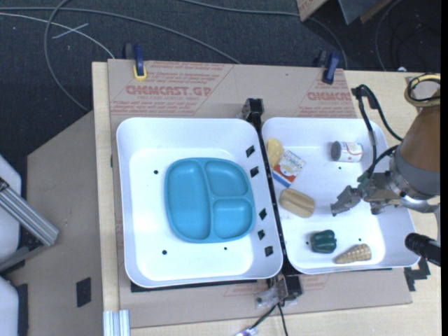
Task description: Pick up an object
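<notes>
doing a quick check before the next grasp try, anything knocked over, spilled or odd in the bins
Nothing stands out. The blue divided plate lies flat in the left bin. In the right bin the bread roll, green pepper, cone, packet and small cylinder lie apart, nothing spilled.

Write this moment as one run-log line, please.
phase: approach | gripper: over right white bin, nothing between fingers | nearest: tan oval bread roll | dark green pepper: untouched | blue divided tray: left bin

Arm [420,152] from right, wrist low (orange band above), pincer [344,201] pointing left
</notes>
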Motion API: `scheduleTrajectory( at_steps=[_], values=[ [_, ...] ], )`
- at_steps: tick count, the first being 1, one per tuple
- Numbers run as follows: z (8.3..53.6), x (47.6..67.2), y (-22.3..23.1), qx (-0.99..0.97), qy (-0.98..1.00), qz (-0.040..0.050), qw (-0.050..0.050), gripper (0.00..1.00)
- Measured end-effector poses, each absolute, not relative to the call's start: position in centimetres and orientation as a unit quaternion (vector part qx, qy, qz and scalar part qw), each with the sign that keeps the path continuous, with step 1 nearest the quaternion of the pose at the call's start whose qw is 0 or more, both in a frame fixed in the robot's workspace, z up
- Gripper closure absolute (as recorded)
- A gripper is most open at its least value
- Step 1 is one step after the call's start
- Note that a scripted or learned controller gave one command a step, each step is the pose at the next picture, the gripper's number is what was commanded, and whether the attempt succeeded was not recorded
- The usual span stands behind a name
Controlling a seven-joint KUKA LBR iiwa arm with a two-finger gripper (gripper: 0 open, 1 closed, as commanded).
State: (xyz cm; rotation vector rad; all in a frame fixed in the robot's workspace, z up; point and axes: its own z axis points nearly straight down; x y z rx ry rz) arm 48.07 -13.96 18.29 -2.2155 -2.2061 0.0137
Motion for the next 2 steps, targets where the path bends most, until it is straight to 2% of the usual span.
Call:
scheduleTrajectory(
  at_steps=[1,2],
  values=[
    [19.0,48.4,-13.9,-0.707,-0.707,0.0001,0.001,0.0],
    [14.9,48.3,-13.9,-0.707,-0.707,0.0006,0.003,0.0]
  ],
)
